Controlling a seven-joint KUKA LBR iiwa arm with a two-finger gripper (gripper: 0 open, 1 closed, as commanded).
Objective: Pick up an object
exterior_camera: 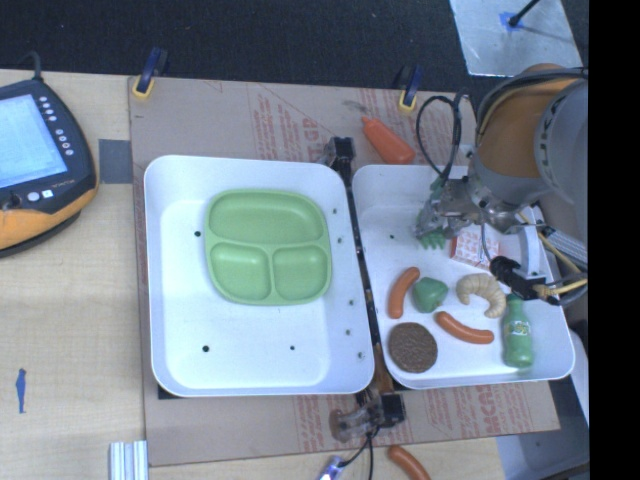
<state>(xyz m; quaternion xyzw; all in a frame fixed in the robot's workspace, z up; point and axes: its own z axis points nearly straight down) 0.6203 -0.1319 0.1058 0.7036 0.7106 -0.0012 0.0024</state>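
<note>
My gripper (441, 220) hangs low over the upper part of the right bin (385, 193), with the arm coming in from the right. A small green thing (432, 236) lies right under it; I cannot make out whether it is held. Below it in the same bin lie an orange sausage (403, 291), a green pepper piece (430, 293), a croissant (483, 293), a second sausage (464, 328), a brown round patty (412, 347), a green bottle (517, 334) and a red-and-white packet (467, 247).
The left bin (180, 348) holds a green divided plate (268, 245). An orange carrot (388, 143) lies on the cardboard behind the right bin, and another sausage (410, 460) in front of it. A teach pendant (35, 163) sits at far left.
</note>
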